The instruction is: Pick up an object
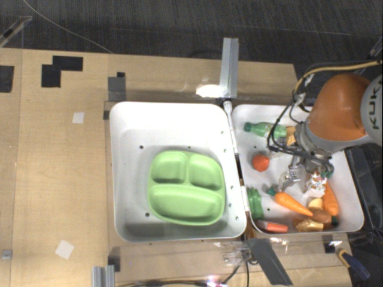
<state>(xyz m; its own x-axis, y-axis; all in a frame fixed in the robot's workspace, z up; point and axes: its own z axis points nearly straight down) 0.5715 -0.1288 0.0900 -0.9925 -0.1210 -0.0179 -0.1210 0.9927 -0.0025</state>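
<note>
My arm reaches in from the right over the right bin (358, 217). My gripper (297, 175) hangs low among toy foods; I cannot tell whether it is clenched or released. Just below it lies an orange carrot (292, 203), and a red tomato (260, 162) sits to its left. A green bottle (261, 128) lies near the bin's far wall. The left bin (125, 160) holds a green divided tray (186, 187).
</note>
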